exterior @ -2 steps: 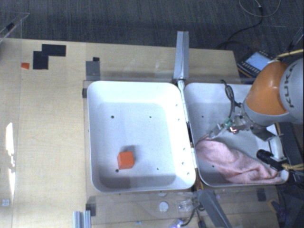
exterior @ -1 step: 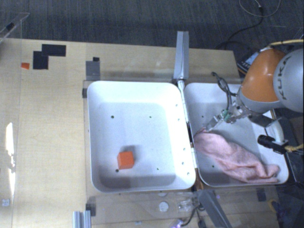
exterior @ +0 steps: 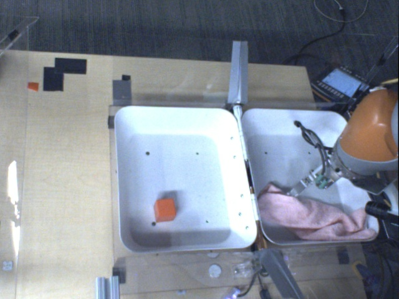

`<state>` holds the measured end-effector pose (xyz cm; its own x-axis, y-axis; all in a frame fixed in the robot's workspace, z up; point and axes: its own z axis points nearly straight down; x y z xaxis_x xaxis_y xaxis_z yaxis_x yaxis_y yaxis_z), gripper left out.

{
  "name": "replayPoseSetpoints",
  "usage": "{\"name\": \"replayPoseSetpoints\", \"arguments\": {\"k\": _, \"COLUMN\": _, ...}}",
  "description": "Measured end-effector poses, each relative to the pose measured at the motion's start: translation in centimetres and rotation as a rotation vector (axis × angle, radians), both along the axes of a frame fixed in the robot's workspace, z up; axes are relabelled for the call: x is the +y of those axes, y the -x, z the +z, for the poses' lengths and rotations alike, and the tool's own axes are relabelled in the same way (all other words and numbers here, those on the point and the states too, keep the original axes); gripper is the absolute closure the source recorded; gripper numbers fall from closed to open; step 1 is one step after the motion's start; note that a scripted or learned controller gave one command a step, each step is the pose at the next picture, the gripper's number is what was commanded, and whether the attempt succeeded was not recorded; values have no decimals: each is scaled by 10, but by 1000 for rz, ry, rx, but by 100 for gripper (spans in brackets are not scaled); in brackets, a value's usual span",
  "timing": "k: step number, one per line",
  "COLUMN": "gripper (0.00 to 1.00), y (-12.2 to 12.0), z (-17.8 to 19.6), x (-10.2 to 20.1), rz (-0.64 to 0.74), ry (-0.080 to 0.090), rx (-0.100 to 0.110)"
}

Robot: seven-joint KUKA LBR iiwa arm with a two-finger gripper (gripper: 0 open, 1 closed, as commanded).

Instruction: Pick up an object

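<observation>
- A crumpled pale pink cloth towel [exterior: 315, 217] lies along the lower edge of the right shallow white plastic bin [exterior: 274, 136], at the lower right of the frame, spreading from near the bin's left wall to its lower right corner.
- A small orange cube-shaped block [exterior: 165, 210] sits on the floor of the left shallow white plastic bin [exterior: 181, 120], in that bin's lower left part, well apart from the towel and from the arm.
- The two bins stand side by side, touching along a shared middle rim, on the light wooden tabletop [exterior: 62, 185].
- The tool [exterior: 304, 185] sits low in the right bin, at the upper edge of the pink towel near its left hump; its tip looks to be touching or just above the cloth, and which one is not clear. Whether its thin dark prongs are apart or together cannot be told from this slanted view, and nothing is plainly seen between them.
- The grey arm with its rounded orange band [exterior: 373, 126] enters from the right edge of the frame, over the right bin's upper right part.
- A grey metal upright post [exterior: 238, 73] stands behind the seam between the bins, at upper centre.
- Flat black shapes [exterior: 62, 72] and a tiny orange square [exterior: 33, 86] lie on the tabletop at the upper left.
- Dark carpet [exterior: 156, 11] runs across the top of the frame, with a thin looped cable [exterior: 340, 8] at the upper right.
</observation>
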<state>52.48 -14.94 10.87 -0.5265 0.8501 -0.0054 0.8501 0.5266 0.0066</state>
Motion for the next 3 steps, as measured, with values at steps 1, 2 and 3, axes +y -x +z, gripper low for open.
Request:
{"name": "replayPoseSetpoints", "arguments": {"k": 1, "gripper": 0, "y": 14, "z": -17, "x": 58, "rz": 56, "ry": 2, "rx": -13}}
{"name": "replayPoseSetpoints", "arguments": {"k": 2, "gripper": 0, "y": -12, "z": -18, "x": 49, "rz": -325, "ry": -5, "rx": -8}}
{"name": "replayPoseSetpoints", "arguments": {"k": 3, "gripper": 0, "y": 0, "z": 12, "x": 54, "rz": -274, "ry": -3, "rx": 0}}
